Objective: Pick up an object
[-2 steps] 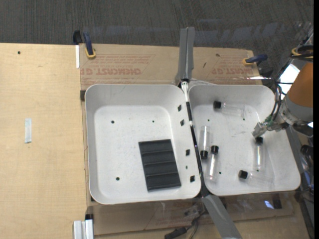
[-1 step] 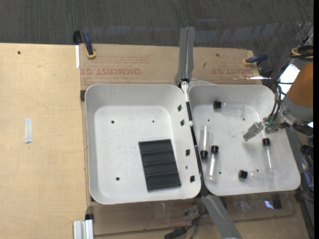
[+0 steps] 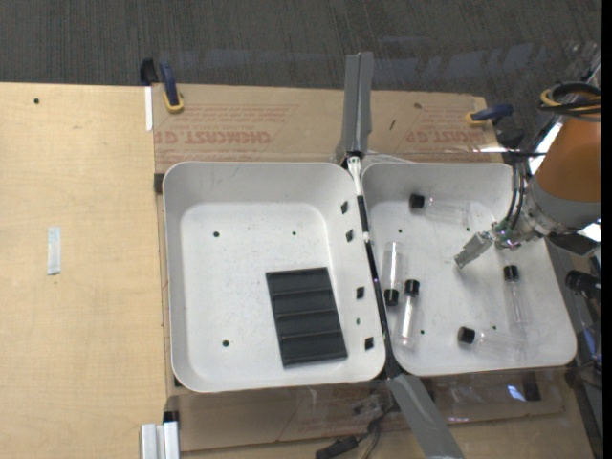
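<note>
Several clear tubes with black caps lie in the right bin (image 3: pixel 545 352). One tube (image 3: pixel 436 207) lies at the back and two tubes (image 3: pixel 390 266) (image 3: pixel 408 316) lie side by side near the left wall. Another tube (image 3: pixel 515 302) sits at the right, and a black cap (image 3: pixel 466 335) sits near the front. A black ridged block (image 3: pixel 306 316) rests in the left bin (image 3: pixel 191 256). My gripper (image 3: pixel 472 251) hangs over the middle of the right bin, between the back tube and the right one. Nothing shows in its grasp.
The grey arm with its orange band (image 3: pixel 574 165) comes in over the right bin's right rim. A grey divider post (image 3: pixel 358 103) stands at the back between the bins. Blue-and-yellow clamps (image 3: pixel 168 86) (image 3: pixel 488 115) hold the cardboard behind them. Wooden benchtop (image 3: pixel 76 256) lies to the left.
</note>
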Motion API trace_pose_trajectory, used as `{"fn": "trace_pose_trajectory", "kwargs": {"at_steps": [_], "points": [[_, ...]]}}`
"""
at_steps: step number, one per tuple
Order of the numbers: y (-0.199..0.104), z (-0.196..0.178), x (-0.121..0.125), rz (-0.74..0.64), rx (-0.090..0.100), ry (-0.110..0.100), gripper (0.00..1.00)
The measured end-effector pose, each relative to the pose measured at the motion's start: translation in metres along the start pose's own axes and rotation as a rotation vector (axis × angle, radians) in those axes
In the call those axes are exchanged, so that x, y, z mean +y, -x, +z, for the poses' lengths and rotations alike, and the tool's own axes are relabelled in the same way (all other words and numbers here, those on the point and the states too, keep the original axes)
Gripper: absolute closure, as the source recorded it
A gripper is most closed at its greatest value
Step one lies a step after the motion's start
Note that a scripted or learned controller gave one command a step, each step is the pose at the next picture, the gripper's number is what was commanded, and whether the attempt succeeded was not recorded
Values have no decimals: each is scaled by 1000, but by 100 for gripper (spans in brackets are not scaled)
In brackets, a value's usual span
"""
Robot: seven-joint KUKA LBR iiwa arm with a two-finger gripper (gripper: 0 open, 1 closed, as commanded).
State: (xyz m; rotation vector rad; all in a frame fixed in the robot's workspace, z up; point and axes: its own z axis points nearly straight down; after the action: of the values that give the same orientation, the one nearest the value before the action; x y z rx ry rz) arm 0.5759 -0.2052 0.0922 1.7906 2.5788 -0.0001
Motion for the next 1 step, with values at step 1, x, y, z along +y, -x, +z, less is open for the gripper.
{"fn": "trace_pose_trajectory", "kwargs": {"at_steps": [1], "points": [[-23,0,-80,-3,2,-1,0]]}}
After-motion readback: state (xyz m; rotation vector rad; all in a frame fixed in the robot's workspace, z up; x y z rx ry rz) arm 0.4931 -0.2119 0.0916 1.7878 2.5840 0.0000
